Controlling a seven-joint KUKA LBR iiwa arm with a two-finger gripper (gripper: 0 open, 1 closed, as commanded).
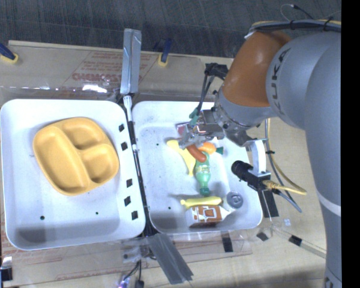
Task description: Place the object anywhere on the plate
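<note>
- The surface [60,62] is carrying two white bins side by side, and the grey arm [300,71] is reaching in from its right edge.
- The left bin [18,221] is holding the yellow plate [75,155], a divided dish lying towards that bin's far-left corner, well apart from everything else.
- The right bin [150,215] is holding a small heap of toy foods: a green bottle [203,176] near its middle, a yellow banana-like piece [185,156] just beside it, an orange-red piece [198,153] touching the heap, and a brown-and-yellow packet [205,212] near the front edge.
- The pincer [195,134] is hovering over the far part of that heap; whether it is released or clenched, I cannot tell, as its tips are merging with the clutter.
- Nothing is visibly sitting between its tips, so the object is most likely lying among the heap in the right bin, not yet on the plate.
- To do this step well, it seems wise to be settling on one piece only, closing squarely across its narrow side, lifting clear of the dividing wall, then lowering over the plate before letting go.
</note>
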